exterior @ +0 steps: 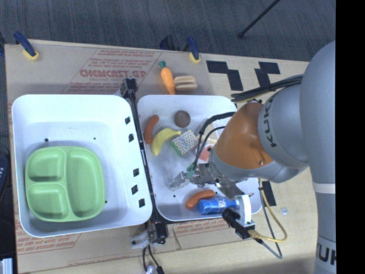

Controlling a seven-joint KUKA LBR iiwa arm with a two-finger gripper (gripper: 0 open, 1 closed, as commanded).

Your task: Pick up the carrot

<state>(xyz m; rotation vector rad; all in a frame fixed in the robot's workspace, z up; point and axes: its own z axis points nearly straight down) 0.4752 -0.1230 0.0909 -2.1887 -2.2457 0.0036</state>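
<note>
Carrot (pixel 167 80) lies on the bench above the right bin (pixel 149 104), untouched. Tool (pixel 181 178) hovers low inside the bin, fingers apart, empty. Whole pick left.

Green 3-compartment plastic plate (pixel 65 181): well apart from the gripper (pixel 181 178), toward the view's left, in the other white bin (pixel 23 113).
Yellow toy banana (pixel 162 138): near, above the gripper in the view.
Orange-red toy sausage (pixel 199 197): just below it.
Blue packet (pixel 219 205): touching that sausage, farther off.
</note>
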